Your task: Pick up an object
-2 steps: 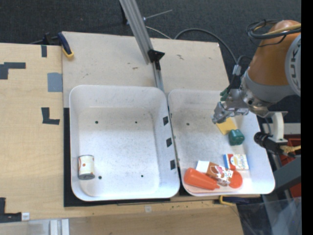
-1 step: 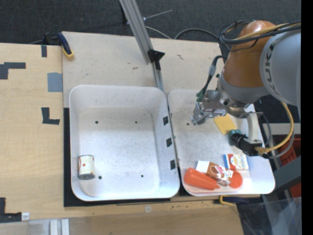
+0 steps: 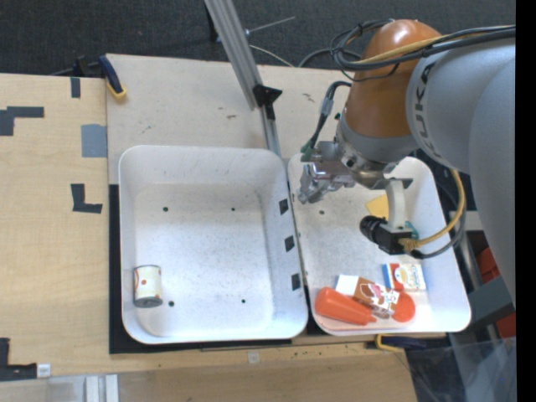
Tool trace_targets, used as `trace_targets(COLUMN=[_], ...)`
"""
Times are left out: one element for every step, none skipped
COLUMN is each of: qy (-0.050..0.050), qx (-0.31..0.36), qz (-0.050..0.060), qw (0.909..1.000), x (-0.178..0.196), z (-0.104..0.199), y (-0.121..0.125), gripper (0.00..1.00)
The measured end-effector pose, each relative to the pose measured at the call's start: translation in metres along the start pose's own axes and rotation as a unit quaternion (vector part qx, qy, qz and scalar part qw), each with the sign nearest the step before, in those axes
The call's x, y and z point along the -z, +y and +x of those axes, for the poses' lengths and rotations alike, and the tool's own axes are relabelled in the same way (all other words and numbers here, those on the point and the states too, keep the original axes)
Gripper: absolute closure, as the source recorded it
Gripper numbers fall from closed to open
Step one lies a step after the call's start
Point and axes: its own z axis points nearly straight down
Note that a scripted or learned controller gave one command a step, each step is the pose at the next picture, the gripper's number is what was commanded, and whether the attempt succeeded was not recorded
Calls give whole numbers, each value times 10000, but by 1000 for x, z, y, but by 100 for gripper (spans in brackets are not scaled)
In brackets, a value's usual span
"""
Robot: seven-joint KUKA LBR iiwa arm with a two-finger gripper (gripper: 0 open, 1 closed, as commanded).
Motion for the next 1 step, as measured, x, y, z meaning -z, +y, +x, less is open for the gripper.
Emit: trace_targets(qy=[-8], qx=[-8], qz=[6], qw=[10000], x=[-7], z=[43], y=[7], gripper=[100])
